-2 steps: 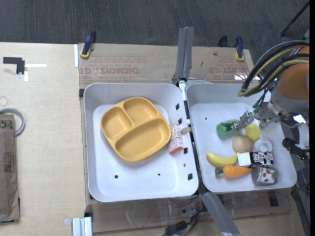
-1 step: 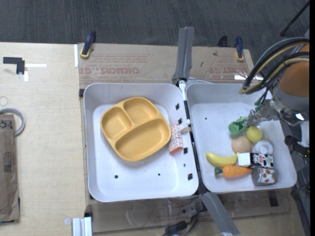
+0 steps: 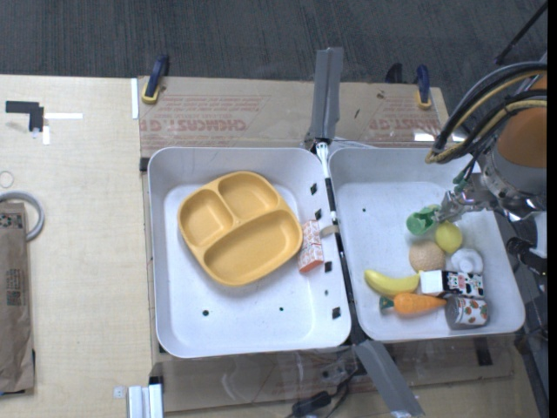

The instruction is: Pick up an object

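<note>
Two shallow white bins sat side by side on a bench, seen from above at a slant. The left bin (image 3: 174,320) held a yellow divided plate (image 3: 239,226) with three compartments, and a small red-and-white packet (image 3: 311,246) lay just beside the plate's right edge.

The grey arm (image 3: 515,146), with its orange band, reached in from the right over the right bin (image 3: 365,233). Its gripper (image 3: 452,203) hung low at the upper end of a cluster of small objects. How its fingers were set could not be told; they were too small and blurred against the objects beneath.

Just left of the fingers, touching or nearly so, lay a green toy (image 3: 422,221). Directly below them sat a yellow lemon (image 3: 448,237), with a round tan ball (image 3: 426,256) just beyond it to the lower left. A white round piece (image 3: 468,260) lay below and slightly right. Farther down were a banana (image 3: 390,280), an orange carrot (image 3: 418,303), a small black-and-white carton (image 3: 452,281) and a grey can (image 3: 468,312) lying on its side. Nothing could be seen raised off the bin floor.
</note>
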`<state>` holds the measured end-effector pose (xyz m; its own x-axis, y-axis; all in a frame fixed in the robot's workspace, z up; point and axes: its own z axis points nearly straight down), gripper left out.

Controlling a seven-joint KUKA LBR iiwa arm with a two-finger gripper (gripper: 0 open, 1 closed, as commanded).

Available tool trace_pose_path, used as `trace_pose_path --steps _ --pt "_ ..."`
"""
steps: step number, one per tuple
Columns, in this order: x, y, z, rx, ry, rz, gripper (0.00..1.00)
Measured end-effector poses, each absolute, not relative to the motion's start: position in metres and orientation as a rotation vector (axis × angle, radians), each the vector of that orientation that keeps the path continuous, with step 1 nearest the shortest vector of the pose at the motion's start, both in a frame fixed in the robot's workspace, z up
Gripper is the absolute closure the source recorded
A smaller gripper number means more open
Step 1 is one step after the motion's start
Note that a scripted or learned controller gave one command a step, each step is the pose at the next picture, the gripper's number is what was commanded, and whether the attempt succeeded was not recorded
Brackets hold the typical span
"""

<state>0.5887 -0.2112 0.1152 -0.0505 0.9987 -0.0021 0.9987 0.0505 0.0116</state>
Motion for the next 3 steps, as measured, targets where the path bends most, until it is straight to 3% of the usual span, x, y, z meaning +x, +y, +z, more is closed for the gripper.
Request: trace_pose_path --steps 1,2,3 --pt "0.589 -0.211 0.115 2.159 2.270 0.011 0.00" --pt "0.595 -0.200 0.095 2.185 2.250 0.003 0.00" --pt "0.596 -0.200 0.105 2.184 2.249 0.006 1.00"
